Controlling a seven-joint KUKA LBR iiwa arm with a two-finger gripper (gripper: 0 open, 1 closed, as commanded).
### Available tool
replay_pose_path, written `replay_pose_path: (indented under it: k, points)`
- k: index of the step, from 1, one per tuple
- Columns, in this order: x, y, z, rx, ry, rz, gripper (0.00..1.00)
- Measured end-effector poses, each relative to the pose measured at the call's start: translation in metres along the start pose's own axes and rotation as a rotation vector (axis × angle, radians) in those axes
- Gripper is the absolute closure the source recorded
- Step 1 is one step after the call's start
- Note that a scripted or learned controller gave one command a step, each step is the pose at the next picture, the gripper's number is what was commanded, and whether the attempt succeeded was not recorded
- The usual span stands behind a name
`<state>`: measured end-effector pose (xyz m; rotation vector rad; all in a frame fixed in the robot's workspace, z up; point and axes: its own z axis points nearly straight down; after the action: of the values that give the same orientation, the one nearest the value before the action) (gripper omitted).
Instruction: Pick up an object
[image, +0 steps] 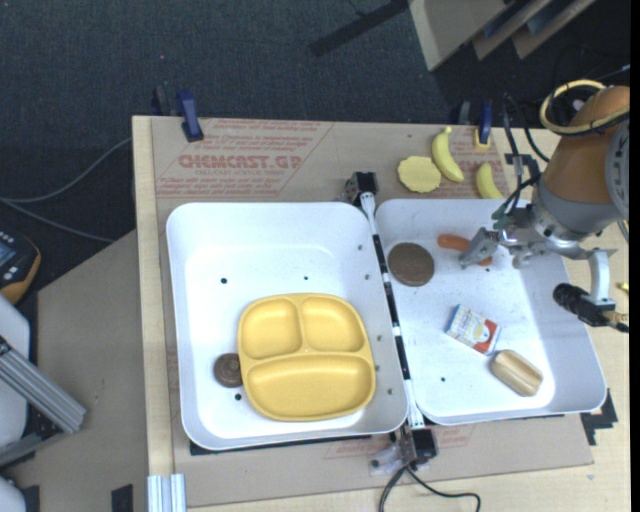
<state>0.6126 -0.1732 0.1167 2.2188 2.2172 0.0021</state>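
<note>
Two-finger gripper (497, 249) low over right white bin (560, 400), far edge; fingers apart, nothing between them. Small orange carrot-shaped piece (456, 241) just beside fingertips, round brown disc (411, 264) near. Nothing lifted yet; closing and raising remain.

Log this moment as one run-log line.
gripper: over right white bin, far end | nearest: orange carrot-like piece | holding: nothing seen
</note>
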Motion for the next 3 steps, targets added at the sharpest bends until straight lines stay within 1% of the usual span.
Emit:
replay_pose_path:
  k: [1,2,3]
  points:
    - [0.04,-0.065,0.033,0.013,0.007,0.0,0.0]
    - [0.039,-0.061,0.022,0.003,0.003,0.001,1.0]
    - [0.039,-0.061,0.022,0.004,0.003,0.001,0.0]
